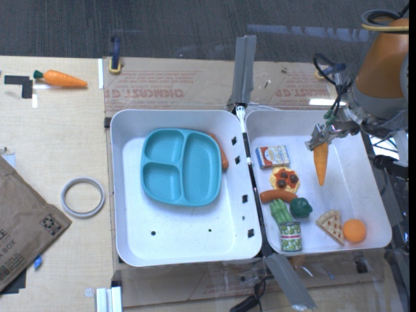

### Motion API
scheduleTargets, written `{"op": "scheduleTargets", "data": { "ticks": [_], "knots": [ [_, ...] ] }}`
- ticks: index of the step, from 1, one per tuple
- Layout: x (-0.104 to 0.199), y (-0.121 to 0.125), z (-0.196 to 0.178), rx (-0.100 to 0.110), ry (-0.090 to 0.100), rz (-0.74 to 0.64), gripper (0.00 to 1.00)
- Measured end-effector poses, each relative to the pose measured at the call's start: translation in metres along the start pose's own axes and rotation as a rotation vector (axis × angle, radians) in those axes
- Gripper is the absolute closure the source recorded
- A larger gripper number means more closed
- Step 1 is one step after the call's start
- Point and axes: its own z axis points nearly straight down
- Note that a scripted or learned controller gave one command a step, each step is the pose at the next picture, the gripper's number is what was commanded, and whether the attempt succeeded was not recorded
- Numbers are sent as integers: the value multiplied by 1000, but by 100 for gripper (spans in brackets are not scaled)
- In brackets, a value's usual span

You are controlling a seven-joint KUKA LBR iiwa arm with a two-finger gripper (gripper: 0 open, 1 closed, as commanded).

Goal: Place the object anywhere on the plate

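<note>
Overhead slanted camera view of a bench with two shallow white bins side by side. Left bin (130, 239) holds a blue divided plate (182, 166), lying flat near its middle; something orange (224, 158) peeks out from behind the plate's right edge, too hidden to name.

Right bin (370, 181) holds a scatter of toy food: a small card packet (273, 155), a mini pizza (285, 179), a sausage (273, 195), green vegetables (290, 208), a small can (290, 236), a waffle wedge (331, 226) and an orange ball (354, 231).

Grey and orange arm (383, 64) reaches in from the right. Its gripper (322, 138) sits over the upper part of the right bin, fingers clamped on the thick end of a toy carrot (320, 163), which hangs point down, seemingly lifted clear of the other items. Held by its top like this, it can likely travel left over the divider between the bins without snagging. The plate is well apart from it, so the carry is not yet done.

Outside the bins, on the wooden bench at left, lie a second carrot (60, 78), a tape ring (83, 196) and a brown cardboard box (23, 229).
</note>
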Motion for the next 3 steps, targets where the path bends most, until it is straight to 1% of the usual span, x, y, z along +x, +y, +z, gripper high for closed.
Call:
{"op": "scheduleTargets", "data": {
  "ticks": [1, 2, 3],
  "knots": [
    [63, 43, -6, 0, -1, -83, 100],
    [128, 70, -6, 0, -2, -237, 100],
    [208, 72, -8, 2, -1, -435, 100]
  ]
}}
